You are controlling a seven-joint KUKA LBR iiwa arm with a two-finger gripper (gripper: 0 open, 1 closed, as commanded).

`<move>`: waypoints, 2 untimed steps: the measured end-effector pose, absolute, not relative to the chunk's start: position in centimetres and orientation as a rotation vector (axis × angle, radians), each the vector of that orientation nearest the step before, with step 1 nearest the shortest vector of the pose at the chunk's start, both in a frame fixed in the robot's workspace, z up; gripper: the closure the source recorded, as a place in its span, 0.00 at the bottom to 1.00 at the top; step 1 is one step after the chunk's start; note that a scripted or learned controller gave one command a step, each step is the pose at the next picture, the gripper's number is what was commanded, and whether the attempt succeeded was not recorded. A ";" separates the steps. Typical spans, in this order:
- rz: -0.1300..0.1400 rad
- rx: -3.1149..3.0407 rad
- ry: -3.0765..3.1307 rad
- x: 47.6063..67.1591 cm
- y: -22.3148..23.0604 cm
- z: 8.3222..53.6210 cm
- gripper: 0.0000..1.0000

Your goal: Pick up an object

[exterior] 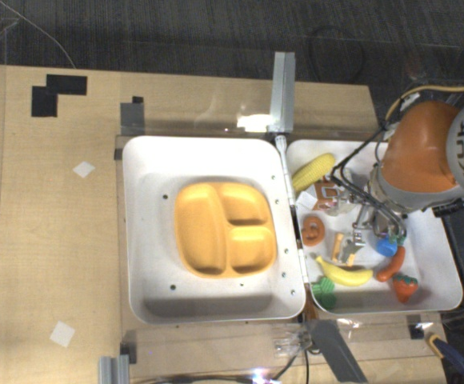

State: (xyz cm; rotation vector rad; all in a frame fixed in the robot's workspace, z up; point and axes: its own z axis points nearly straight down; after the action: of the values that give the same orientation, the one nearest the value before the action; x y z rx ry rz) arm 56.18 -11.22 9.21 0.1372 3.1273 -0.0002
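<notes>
My gripper [350,245] hangs low over the middle of the right bin [448,250], below the orange wrist band [420,146]. It sits just above a yellow banana [346,275] and right of a brown ring-shaped toy [312,230]. A blue piece [386,246] and a red pepper-like toy [390,265] lie close on its right. A yellow corn cob [313,171] lies at the bin's back left. A red strawberry-like toy [406,287] and a green toy [326,293] rest near the front wall. A small tan item [338,245] lies by the gripper tip.
The left bin [140,214] holds a yellow divided tray [224,228]. A metal post [283,94] rises behind the wall that divides the bins. Cables run along the arm above the right bin's back edge.
</notes>
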 end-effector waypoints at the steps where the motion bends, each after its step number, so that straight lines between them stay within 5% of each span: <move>1: -0.006 0.565 3.131 58.6 -10.1 9.2 0.00; 2: -0.009 0.551 3.091 59.5 -10.1 10.6 1.00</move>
State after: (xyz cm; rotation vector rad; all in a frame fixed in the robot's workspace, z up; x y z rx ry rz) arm 59.50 -10.13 10.64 0.5514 3.0908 -0.0086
